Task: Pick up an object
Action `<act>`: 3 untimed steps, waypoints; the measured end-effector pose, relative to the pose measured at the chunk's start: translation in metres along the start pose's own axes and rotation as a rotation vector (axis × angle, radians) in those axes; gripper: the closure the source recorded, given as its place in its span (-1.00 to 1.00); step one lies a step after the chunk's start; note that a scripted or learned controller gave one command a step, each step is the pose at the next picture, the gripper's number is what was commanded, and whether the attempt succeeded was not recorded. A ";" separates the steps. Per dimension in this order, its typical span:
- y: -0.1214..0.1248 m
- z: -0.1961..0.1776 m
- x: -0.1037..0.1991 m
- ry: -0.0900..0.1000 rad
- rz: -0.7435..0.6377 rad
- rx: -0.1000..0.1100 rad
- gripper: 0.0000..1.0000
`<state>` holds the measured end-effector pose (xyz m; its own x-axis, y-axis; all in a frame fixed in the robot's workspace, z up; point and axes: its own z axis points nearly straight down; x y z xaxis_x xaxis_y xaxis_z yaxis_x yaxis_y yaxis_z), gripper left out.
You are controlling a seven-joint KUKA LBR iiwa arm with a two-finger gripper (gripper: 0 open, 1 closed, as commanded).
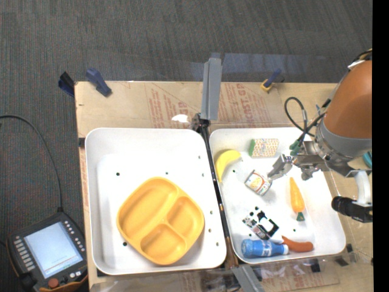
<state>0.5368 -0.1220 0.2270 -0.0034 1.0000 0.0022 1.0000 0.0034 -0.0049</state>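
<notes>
Gripper (pixel 285 166): you can see it open, holding nothing, just right of the small carton (pixel 258 182).
Carton: light, stiff; you'd grip its flat sides.

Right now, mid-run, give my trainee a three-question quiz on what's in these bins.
1. True or false: the yellow divided tray lies in the left bin.
2. Which item lies nearest the end effector? A) blue bottle B) small white carton C) banana
3. Fill in: the orange carrot lies in the ____ bin.

Key: 1 true; 2 B; 3 right.
</notes>
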 end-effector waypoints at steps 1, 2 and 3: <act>0.033 0.106 -0.055 -0.004 0.111 -0.018 -1.00; 0.003 0.140 -0.079 0.005 0.223 0.000 -1.00; 0.002 0.132 -0.080 0.006 0.228 0.003 1.00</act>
<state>0.5387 -0.2015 0.0950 0.2226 0.9749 0.0066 0.9749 -0.2225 -0.0087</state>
